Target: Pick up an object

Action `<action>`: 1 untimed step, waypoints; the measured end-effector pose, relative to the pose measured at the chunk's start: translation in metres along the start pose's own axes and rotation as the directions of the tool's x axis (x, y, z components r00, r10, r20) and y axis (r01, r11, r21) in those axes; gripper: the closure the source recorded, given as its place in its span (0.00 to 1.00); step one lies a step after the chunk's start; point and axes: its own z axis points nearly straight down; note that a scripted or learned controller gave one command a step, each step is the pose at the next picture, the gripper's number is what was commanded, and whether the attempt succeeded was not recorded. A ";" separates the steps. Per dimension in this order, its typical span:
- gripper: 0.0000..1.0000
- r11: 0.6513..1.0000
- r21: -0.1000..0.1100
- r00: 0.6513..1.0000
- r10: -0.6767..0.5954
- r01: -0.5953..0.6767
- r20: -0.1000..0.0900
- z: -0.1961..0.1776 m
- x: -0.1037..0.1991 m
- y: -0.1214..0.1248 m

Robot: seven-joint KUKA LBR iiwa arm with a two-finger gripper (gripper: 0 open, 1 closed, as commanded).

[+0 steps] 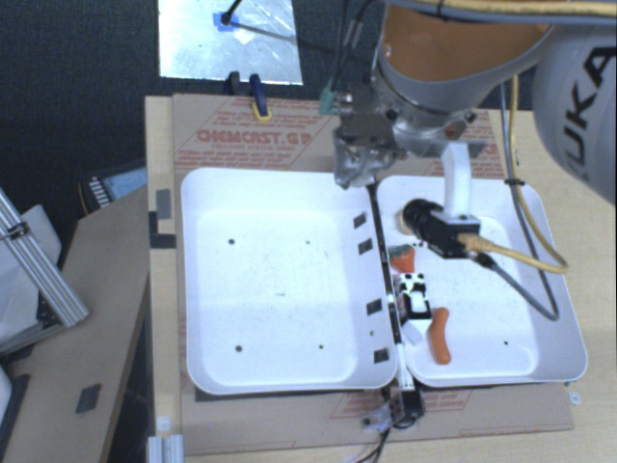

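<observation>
The grey arm, with its orange band, comes in from about 1 o'clock and hangs over the upper edge of the two bins. The gripper is a dull metal block right at 12 o'clock of the divider between the bins, above the rim. From this slanted angle I cannot tell whether it is open or closed, and nothing is visibly held in it.

Just at 4 o'clock from the gripper, a white bracket carries a black module that sits over the upper left part of the right bin. A yellow cable runs from the module toward 3 o'clock and loops back up to the arm.

The things to pick all lie in the right bin, along its left wall next to the divider. A small red-and-green piece is just at 7 o'clock of the black module. Below it, toward 6 o'clock, lies a black-and-white piece. An orange stick lies just at 5 o'clock of that piece, nearly upright in the view, close to the bin's lower edge. All three are apart from the gripper.

The left bin shows its white floor with a few small dark dots. Both bins rest on a cardboard sheet with red print, and a shiny metal plate lies beyond it at 11 o'clock
</observation>
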 end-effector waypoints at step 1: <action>1.00 1.000 -0.019 1.000 -0.008 0.008 -0.004 -0.102 0.024 0.104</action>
